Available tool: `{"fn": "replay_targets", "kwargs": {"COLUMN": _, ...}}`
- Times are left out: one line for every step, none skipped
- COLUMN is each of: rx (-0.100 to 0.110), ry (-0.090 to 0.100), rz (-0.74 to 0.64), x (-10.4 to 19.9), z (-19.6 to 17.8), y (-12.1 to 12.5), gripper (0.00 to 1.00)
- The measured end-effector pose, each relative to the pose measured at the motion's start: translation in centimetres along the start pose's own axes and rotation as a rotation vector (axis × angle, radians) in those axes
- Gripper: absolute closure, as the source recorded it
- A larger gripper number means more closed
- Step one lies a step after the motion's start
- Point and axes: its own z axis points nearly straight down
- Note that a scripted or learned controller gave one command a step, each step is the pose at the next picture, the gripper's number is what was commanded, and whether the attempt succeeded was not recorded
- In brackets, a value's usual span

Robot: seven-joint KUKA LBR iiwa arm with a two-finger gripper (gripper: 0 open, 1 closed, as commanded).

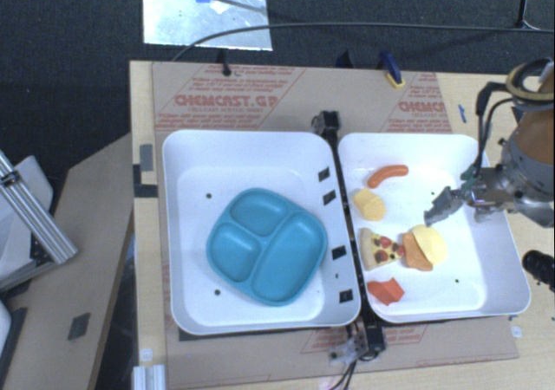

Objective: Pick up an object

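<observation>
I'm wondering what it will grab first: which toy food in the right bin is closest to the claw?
The yellow-and-orange burger, just below the claw. The sausage, yellow chunk, pizza slice and red piece lie farther left.

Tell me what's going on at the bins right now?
The grey arm's pincer hangs over the right white bin, just above a round yellow-and-orange toy burger, holding nothing. Nearby lie a toy pizza slice, an orange sausage, a yellow chunk and a red-orange piece. The left white bin holds a blue divided plate.
</observation>
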Motion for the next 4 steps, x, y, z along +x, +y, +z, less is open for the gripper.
{"fn": "replay_targets", "kwargs": {"rx": -0.011, "ry": -0.002, "rz": -0.002, "x": 0.0, "z": -0.5, "y": 0.2, "gripper": 0.0}}
{"fn": "replay_targets", "kwargs": {"rx": -0.005, "ry": -0.001, "rz": 0.001, "x": -1.0, "z": 5.1, "y": 0.3, "gripper": 0.0}}
{"fn": "replay_targets", "kwargs": {"rx": -0.005, "ry": 0.0, "rz": 0.0, "x": -1.3, "z": 9.4, "y": 0.7, "gripper": 0.0}}
{"fn": "replay_targets", "kwargs": {"rx": -0.006, "ry": 0.0, "rz": 0.0, "x": -1.5, "z": 13.6, "y": 0.9, "gripper": 0.0}}
